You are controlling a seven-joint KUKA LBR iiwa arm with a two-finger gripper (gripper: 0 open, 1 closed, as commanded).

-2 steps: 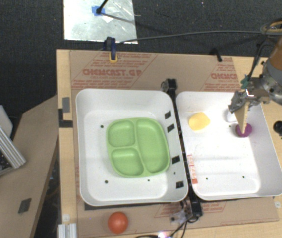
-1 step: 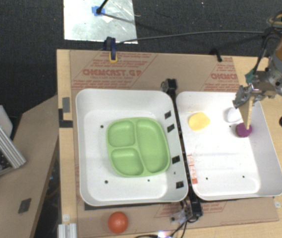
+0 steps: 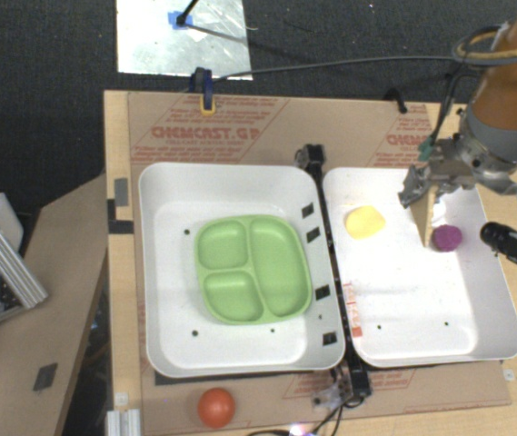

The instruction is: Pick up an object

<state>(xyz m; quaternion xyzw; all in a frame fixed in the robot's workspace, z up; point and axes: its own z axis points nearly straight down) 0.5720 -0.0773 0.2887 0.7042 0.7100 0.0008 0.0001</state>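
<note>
**Operator:** Layout check, left to right. What do you have?

**Technician:** Starting at your left: an orange ball point(image 3: 215, 406) sits on the bench point(image 3: 131, 352), outside and just below the left bin point(image 3: 163, 243). Inside that bin you see a green divided tray point(image 3: 253, 269) with three compartments, lying flat near the middle.

**Operator:** And the right bin?

**Technician:** In the right bin point(image 3: 440, 325) you find two objects in the upper half. A yellow object point(image 3: 364, 222) lies toward the bin's left side. A purple object point(image 3: 446, 237) lies to its right, apart from it, near the bin's right wall.

**Operator:** Gripper position and finger state?

**Technician:** The gripper point(image 3: 426, 189) hangs over the upper part of the right bin, between the yellow and purple objects and slightly above both in the view. You see nothing between its fingers. Whether they are spread or pressed together, I cannot tell from this angle. The orange band point(image 3: 511, 71) of the arm shows at your upper right.
</note>
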